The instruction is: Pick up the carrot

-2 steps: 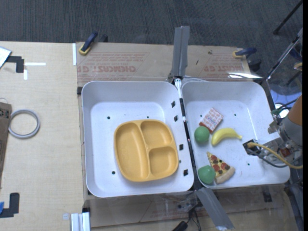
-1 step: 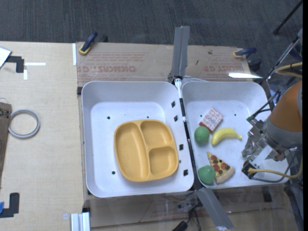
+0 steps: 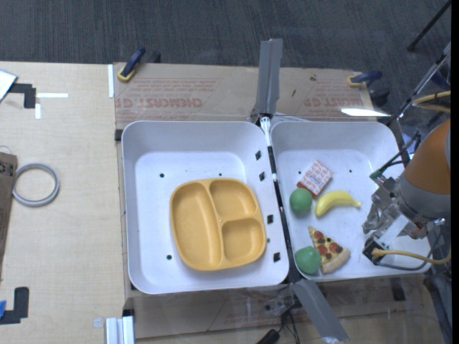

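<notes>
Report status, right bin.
Gripper at the right side of the right bin, touching no toy. Banana nearest it, pizza slice close by. Nothing between gripper and banana.

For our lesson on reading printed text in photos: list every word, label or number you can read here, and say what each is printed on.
"GREAT CHEMICALS" or similar, upside down in red, on the left cardboard sheet behind the bins: only partly legible, so the reading is uncertain.
Red print on the right cardboard sheet: too blurred to read.
Red and white snack packet in the right bin: print too small to read.
</notes>
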{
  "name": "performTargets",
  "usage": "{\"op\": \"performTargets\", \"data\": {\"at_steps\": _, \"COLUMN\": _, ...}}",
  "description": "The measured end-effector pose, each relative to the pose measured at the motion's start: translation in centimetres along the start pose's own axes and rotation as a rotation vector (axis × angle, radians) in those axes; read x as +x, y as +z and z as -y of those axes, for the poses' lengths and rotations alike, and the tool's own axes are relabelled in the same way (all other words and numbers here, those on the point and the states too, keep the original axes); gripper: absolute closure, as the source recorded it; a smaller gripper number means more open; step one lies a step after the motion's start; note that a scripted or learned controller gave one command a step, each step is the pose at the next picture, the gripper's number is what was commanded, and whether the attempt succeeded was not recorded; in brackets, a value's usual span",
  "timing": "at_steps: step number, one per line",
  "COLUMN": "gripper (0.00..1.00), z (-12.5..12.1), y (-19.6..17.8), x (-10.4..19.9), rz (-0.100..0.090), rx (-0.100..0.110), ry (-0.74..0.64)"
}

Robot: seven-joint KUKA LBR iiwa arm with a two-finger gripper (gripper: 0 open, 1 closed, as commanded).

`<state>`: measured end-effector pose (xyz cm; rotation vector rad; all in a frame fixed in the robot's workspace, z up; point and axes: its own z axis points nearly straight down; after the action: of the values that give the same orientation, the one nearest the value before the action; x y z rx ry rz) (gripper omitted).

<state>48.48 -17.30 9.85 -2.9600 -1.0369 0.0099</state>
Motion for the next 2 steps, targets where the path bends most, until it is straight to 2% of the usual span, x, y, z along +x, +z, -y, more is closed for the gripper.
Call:
{"op": "performTargets", "data": {"at_steps": 1, "gripper": 1.0, "z": 0.0, "y": -0.8, "x": -0.1, "rz": 0.002, "rx": 0.002, "ry": 0.002}}
{"op": "performTargets", "data": {"at_steps": 2, "gripper": 1.0, "z": -3.5, "y": 0.7, "x": 6.1, "rz": -0.001, "rx": -0.004, "ry": 0.083}}
